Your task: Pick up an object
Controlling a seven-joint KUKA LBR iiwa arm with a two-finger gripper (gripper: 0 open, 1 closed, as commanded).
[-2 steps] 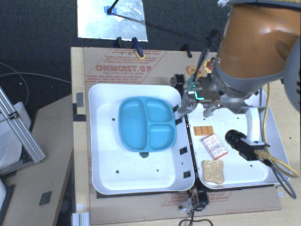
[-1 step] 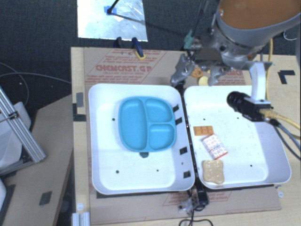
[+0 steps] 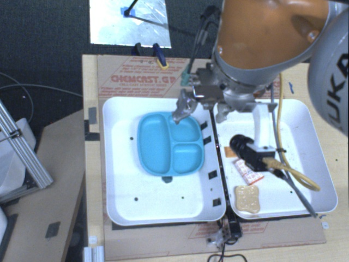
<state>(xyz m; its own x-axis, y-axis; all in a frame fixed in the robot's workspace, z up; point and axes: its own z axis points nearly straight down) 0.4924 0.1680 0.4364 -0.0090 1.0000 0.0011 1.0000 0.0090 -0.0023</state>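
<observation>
Blue divided plate (image 3: 158, 146), left bin (image 3: 122, 201) centre; gripper (image 3: 202, 112) over plate's far-right rim, fingers spread, grasping nothing

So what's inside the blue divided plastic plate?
All three compartments of the blue divided plastic plate look bare. The gripper covers part of its upper right rim, so that spot is hidden.

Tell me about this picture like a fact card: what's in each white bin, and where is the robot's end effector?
left bin: one blue plate with three sections
right bin: a red and white tube and a tan square below it, near the front wall
end effector: over the left bin, at the blue plate's upper right rim
arm: comes in from the right
</observation>
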